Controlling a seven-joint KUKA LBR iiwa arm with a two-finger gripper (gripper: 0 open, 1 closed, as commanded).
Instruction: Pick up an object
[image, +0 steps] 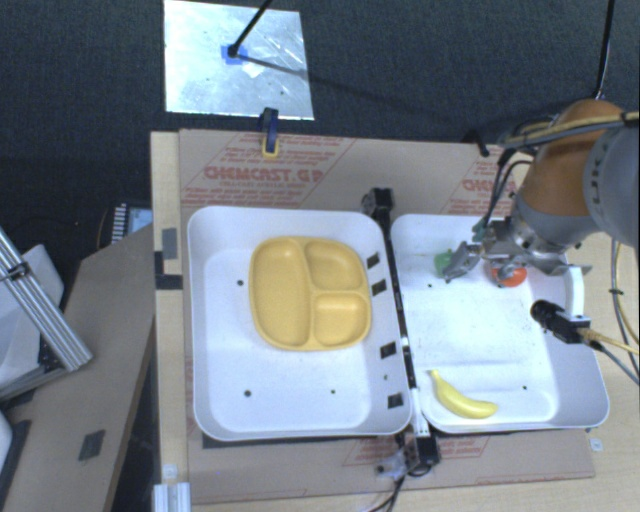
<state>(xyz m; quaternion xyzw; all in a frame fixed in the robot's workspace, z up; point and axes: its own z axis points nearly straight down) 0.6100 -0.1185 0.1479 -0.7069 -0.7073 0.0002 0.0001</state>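
Banana (463, 398) — well apart from pincer (462, 262).

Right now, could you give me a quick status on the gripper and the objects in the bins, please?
Gripper low over right bin, beside small green object. Orange-red object under the wrist. Banana lies apart near front edge. Yellow divided plate in left bin.

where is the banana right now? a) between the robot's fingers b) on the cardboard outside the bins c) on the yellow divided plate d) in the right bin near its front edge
d, the banana lies on the floor of the right bin close to its near rim, well apart from the yellow divided plate in the left bin and from the gripper up at the bin's far side.
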